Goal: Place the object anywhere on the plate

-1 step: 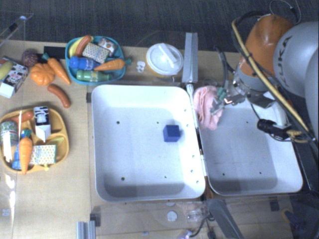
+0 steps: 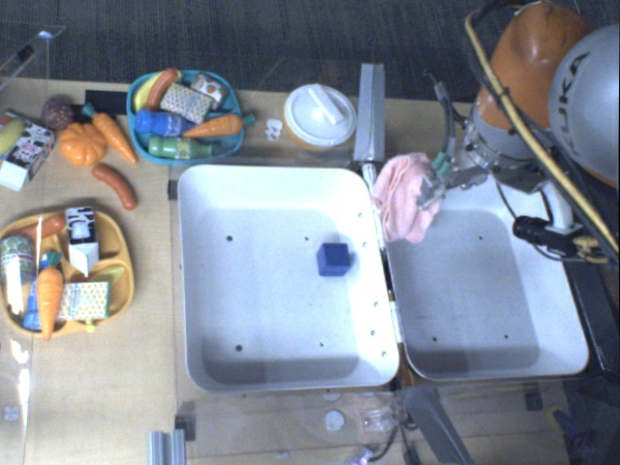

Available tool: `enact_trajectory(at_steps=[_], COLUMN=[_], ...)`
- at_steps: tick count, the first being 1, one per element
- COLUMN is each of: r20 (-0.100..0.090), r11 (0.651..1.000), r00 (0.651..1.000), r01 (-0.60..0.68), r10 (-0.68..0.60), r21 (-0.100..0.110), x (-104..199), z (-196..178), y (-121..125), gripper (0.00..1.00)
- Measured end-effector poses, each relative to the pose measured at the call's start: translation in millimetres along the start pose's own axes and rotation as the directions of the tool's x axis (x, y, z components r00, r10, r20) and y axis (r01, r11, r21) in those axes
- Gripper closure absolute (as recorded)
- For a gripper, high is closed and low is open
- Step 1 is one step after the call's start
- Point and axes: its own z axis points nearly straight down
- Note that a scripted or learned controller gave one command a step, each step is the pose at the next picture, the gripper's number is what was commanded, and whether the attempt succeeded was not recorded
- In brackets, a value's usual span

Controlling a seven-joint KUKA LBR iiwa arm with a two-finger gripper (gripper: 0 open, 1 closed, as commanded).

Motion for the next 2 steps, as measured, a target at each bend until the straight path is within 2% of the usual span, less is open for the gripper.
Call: enact_trajectory(at_steps=[1, 2], r20=[-0.001, -0.002], r11=[0.92, 0.694], r00=[0.92, 0.694], r01=[0.391, 0.72], r10=[-0.391, -0.72], r21=[0.0, -0.001], x=[44.5, 99.0], z=[1.6, 10.5], y=[-4.4, -1.9], gripper=[1.0, 1.0])
